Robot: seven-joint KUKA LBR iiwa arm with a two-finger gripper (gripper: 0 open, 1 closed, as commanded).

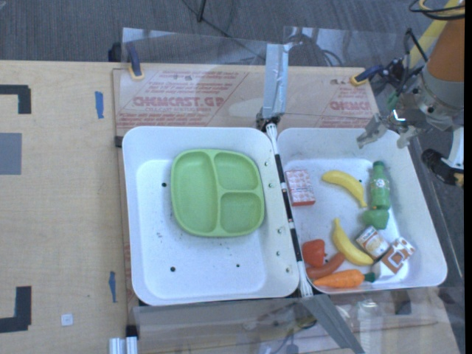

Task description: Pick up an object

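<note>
My gripper (385, 137) hangs over the far right corner of the right bin (324, 142), open, with nothing between its fingers. Below it in that bin lie a green bottle (379, 185), a yellow banana (346, 184) and a red-and-white box (299, 186). Nearer the front lie a second banana (349, 245), a green vegetable (375, 217), two small cartons (369, 240) (398, 255), a red pepper (313, 252) and an orange carrot (341, 279).
The left bin (147, 220) holds a green divided plate (218, 192). A metal post (275, 87) stands behind the divide between the bins. Cables and the arm's orange band (448, 50) crowd the upper right.
</note>
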